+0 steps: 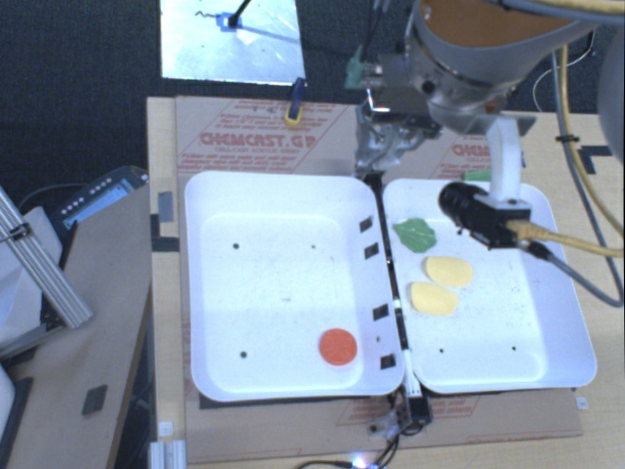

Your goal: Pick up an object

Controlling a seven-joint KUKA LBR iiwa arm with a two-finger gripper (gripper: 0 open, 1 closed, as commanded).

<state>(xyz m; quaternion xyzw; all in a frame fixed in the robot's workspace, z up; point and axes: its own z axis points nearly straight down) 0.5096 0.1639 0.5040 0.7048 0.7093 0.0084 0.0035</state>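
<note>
**Gripper above the far rim at the bin divide, nothing seen in its grasp**

Gripper (pixel 377 156): hangs blurred over the far edge of the bins, right at the seam between them. Open or closed: cannot tell. No object seen in its grasp. Mounted under the grey arm (pixel 469 42), reaching in from the upper right. Black cylindrical unit (pixel 477 213) carried on a white bracket (pixel 505 164) beside the wrist, poised over the far part of the right bin, yellow cable (pixel 571 244) trailing right.

Right bin (pixel 547 360): green leaf-like piece (pixel 416 234) near the divider, just left of the black unit. Two yellow oval pieces, upper one (pixel 448 271) and lower one (pixel 433 299), close together toward the middle, below the green piece. Second green scrap (pixel 477 175) at the far rim, partly hidden by the bracket.

Left bin (pixel 210 262): orange round disc (pixel 338 347) lying flat near the front right corner, well apart from the gripper.

Beneath both bins: printed cardboard sheet (pixel 254 135). Beyond it: shiny metal plate (pixel 229 27) on dark floor.
</note>
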